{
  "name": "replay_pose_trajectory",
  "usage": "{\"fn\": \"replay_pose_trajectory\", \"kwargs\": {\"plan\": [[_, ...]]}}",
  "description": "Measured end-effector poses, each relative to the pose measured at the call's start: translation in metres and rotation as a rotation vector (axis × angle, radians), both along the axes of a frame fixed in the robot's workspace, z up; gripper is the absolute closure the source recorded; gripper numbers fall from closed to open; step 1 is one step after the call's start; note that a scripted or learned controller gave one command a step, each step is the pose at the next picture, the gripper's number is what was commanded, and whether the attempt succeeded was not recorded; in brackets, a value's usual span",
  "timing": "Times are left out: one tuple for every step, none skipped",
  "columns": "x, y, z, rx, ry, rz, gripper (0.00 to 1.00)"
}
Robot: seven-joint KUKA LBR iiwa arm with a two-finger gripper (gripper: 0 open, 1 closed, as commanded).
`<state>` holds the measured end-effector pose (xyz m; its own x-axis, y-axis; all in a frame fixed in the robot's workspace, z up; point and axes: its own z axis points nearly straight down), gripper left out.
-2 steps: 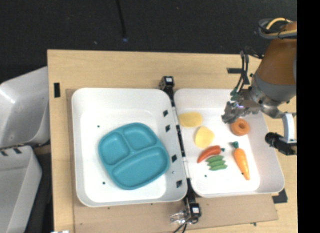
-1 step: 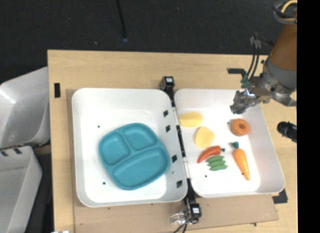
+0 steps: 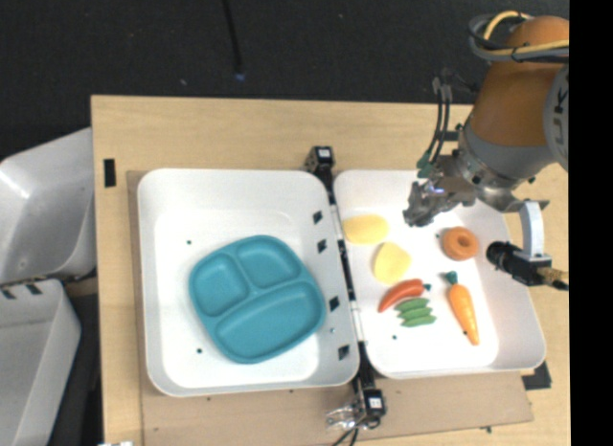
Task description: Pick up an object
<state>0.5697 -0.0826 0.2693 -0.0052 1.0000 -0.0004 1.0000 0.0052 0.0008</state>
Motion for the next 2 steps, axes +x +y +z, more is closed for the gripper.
{"fn": "replay_pose_trajectory", "kwargs": {"plan": [[0.002,0.054,-0.017,0.001,0.001,0.001,1.0],[0.0,0.108,-0.031,0.001,0.002,0.002,1.0]]}}
